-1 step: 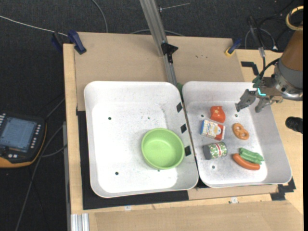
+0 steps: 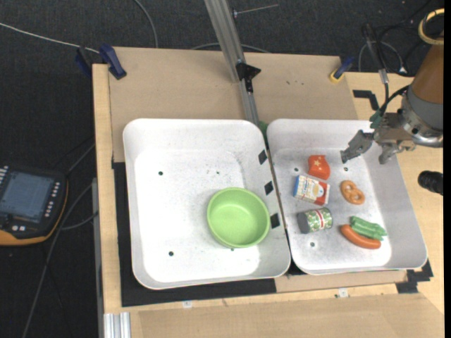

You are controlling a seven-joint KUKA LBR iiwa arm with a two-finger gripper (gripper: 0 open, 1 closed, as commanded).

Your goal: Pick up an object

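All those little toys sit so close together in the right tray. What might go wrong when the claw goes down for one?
The carton touches the can and sits close to the red pepper, so the gripper might nudge a neighbour or catch two at once. The carrot and green pod overlap, so one may drag the other. The pretzel lies flat and could slip out.

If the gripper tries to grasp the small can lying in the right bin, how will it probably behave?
The can lies on its side, so it may roll when nudged. Its round wall looks smooth, perhaps slippery. The carton is close, leaving little finger room.
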